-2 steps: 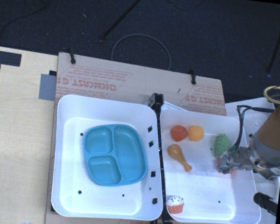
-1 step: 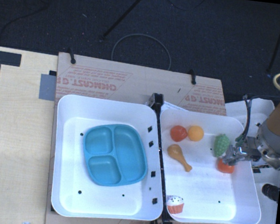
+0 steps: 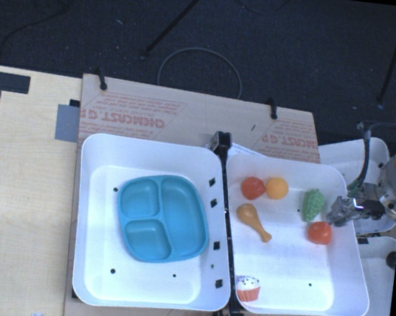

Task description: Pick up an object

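- Camera view shows nothing lifted: the small red tomato-shaped toy (image 3: 320, 233), green ridged toy vegetable (image 3: 313, 204), orange ball (image 3: 276, 188), red ball (image 3: 252, 188) and tan drumstick toy (image 3: 255, 222) all lie in the right-hand shallow white bin (image 3: 339, 295).
- The grey gripper (image 3: 341, 211) sits at that bin's right rim, between the green toy and the tomato toy, just beside both.
- Whether it is spread or closed cannot be told; it appears to hold nothing.
- The pick itself looks still undone.

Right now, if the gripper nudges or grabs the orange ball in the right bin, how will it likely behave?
The orange ball looks round and smooth, so it probably rolls if nudged and may squirt from a pinch. It touches the red fruit, which could block rolling that way. Likely a light plastic toy.
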